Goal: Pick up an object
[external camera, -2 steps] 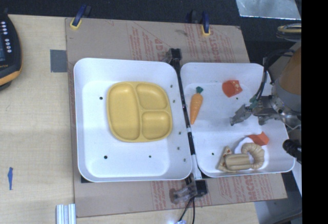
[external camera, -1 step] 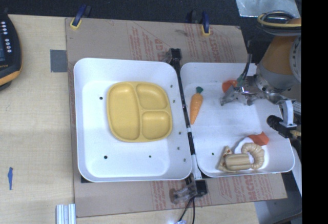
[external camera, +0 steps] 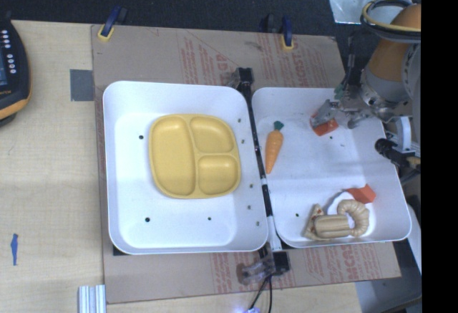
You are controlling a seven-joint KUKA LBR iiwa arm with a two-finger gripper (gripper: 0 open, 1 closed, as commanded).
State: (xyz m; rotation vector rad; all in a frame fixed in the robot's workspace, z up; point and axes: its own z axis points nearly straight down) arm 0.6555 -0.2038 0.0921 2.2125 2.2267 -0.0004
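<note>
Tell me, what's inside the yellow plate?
Nothing can be seen in the yellow plate: its three sections look bare. It lies in the left bin, and the plate itself covers the bin floor under it.

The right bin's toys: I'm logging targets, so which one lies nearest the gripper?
The small red piece beside the gripper, at the right bin's far side. The carrot and rope toy lie farther off.

You have an orange toy carrot (external camera: pixel 273 147) with a green top lying lengthwise near the left wall of the right bin (external camera: pixel 300 225), tip toward the front. A small red-orange piece (external camera: pixel 323 125) sits near the bin's back edge, another (external camera: pixel 362 194) near the right, and a tan rope-like toy (external camera: pixel 340 220) lies curled in the front right corner.
</note>
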